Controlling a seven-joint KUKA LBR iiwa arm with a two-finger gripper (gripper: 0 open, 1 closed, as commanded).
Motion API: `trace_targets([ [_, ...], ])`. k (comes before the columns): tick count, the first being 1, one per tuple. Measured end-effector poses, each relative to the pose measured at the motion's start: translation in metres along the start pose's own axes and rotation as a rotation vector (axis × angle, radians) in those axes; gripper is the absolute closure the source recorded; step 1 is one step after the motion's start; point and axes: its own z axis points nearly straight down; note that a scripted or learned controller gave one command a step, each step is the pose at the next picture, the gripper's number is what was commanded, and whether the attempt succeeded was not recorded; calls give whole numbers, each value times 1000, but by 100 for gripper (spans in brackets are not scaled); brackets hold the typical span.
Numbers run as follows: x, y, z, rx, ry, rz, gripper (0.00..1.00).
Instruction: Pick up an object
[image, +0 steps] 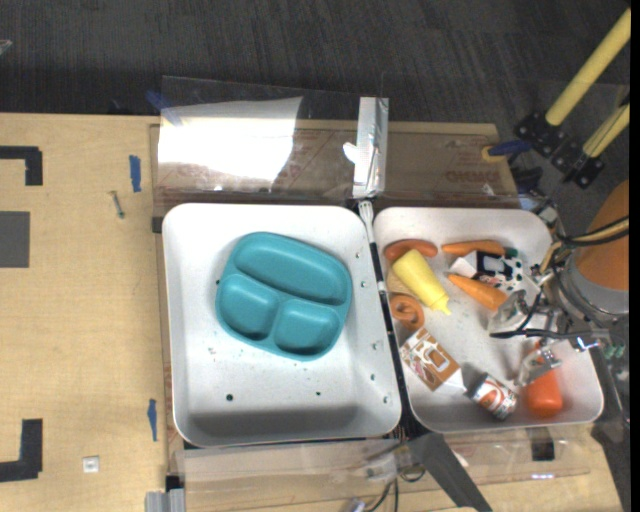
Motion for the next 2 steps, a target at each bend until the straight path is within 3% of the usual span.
trace_targets([
  [1, -61, -11, 7, 9, -12, -11, 0],
  [2, -133, 8, 8, -4, 57, 142, 0],
])
